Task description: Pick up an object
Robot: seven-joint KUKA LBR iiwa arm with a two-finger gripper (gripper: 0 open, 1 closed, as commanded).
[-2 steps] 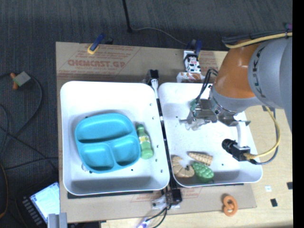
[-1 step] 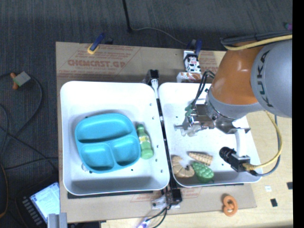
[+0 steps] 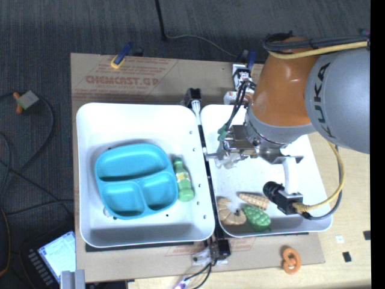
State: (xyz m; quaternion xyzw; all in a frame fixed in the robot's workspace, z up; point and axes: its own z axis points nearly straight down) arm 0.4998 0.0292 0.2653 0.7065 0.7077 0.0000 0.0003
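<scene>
My gripper (image 3: pixel 230 154) hangs low over the left part of the right bin (image 3: pixel 313 161), close to the wall between the two bins, with the grey and orange arm covering much of that bin. Toward the right bin's front lie a tan ridged piece (image 3: pixel 252 199), a green lumpy piece (image 3: pixel 258 220) and a pale round piece (image 3: pixel 227 212). All three sit in front of the gripper and apart from it. In the left bin (image 3: pixel 90 119) a blue divided tray (image 3: pixel 133 179) lies beside a small green bottle (image 3: pixel 183 181).
An orange ring (image 3: pixel 291 259) lies on the bench in front of the right bin. A blue clamp (image 3: pixel 122 53) sits on the cardboard sheet (image 3: pixel 120 77) behind the left bin. The bins' shared wall (image 3: pixel 204 161) stands just left of the gripper.
</scene>
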